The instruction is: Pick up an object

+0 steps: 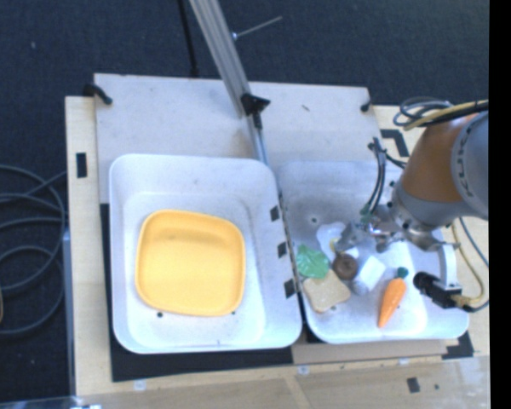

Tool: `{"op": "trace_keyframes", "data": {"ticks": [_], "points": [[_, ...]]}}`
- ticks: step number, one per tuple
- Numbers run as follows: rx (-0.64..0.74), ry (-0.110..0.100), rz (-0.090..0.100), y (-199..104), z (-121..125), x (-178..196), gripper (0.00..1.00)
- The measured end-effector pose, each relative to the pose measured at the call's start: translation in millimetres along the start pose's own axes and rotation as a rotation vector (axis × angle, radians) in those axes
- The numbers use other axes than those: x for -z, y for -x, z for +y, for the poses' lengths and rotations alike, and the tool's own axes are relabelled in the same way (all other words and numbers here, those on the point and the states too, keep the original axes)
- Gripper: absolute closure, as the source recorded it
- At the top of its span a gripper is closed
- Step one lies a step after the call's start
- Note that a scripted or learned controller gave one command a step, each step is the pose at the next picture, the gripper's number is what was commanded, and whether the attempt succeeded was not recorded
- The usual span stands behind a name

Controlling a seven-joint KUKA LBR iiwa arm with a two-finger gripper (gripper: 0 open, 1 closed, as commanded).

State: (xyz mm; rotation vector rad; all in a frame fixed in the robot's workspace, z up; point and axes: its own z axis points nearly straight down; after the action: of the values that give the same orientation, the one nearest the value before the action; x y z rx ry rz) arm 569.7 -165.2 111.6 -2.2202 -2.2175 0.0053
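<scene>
Reaching in from the right, the arm [439, 173] hangs over the right bin [324, 181], with its gripper [362, 235] low above the cluster of objects; whether it is open or closed on anything cannot be told at this slant. The left bin [123, 228] carries a yellow plate [190, 262], lying flat and well apart from the gripper. In the right bin, near its front, a toy carrot [391, 301] lies tilted with its green top toward the arm. Just beside it sits a small white block [370, 273], touching or nearly touching a dark brown round piece [346, 266]. A green leafy piece [312, 262] and a tan slice like bread [326, 294] rest against the bin's left wall. No object is seen lifted, so the pick is judged not yet made. The nearest candidates are the brown piece and the white block, directly below the gripper. Both appear light, rigid play items, likely smooth plastic and prone to slipping or rolling if pinched off centre. A grasp across the brown piece's middle is advised. Crowding poses the main risk, since neighbours may be nudged.
</scene>
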Motion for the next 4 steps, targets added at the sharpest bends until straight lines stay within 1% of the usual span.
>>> {"op": "trace_keyframes", "data": {"ticks": [1, 2, 3, 4], "points": [[0.0, 0.006, -0.001, 0.6, 0.5, -10.3, 0.0], [-0.001, 0.01, 0.0, 0.7, 1.5, 1.5, 1.0], [0.0, 0.01, -0.001, 10.8, 0.3, 50.7, 1.0], [0.0, 0.011, -0.001, 13.8, -8.7, 105.0, 1.0]]}}
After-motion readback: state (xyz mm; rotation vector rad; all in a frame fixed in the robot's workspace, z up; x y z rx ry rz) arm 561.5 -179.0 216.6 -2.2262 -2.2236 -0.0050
